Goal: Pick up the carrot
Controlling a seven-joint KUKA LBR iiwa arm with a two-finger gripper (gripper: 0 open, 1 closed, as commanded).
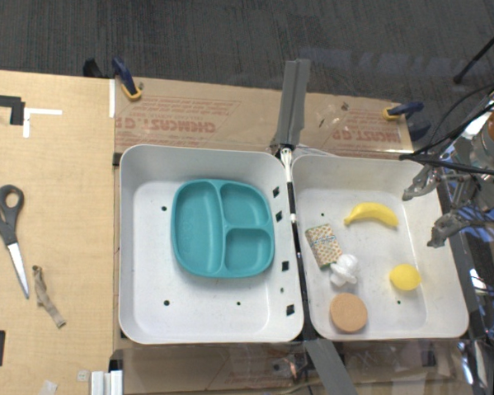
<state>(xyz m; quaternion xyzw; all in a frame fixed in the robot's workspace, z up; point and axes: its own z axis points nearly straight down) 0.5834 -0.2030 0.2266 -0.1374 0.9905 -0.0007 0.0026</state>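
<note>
Closest to the lens is the round orange-tan disc [348, 313], down at 6 o'clock in the right-hand shallow white bin [438, 326], and honestly that's my best guess for the carrot, maybe a toy slice or a stub seen end-on; nothing else in there is carrot-coloured. Around it: a small white lumpy piece [343, 271] just beside it at 12 o'clock, a patterned little packet [323, 243] past that, a yellow lemon-like ball [405, 278] at 2 o'clock and a yellow banana [372, 214] further back. The grey gripper [434, 212] hangs at the bin's 3 o'clock rim, well apart from the disc, holding nothing I can see, and I can't tell how far open it is. I'd expect the disc to be light, stiff and a bit slick, so pinch it across its width, coming from the open 6 o'clock side. The teal divided plate [224, 229] sits in the left white bin [142, 311].
</note>
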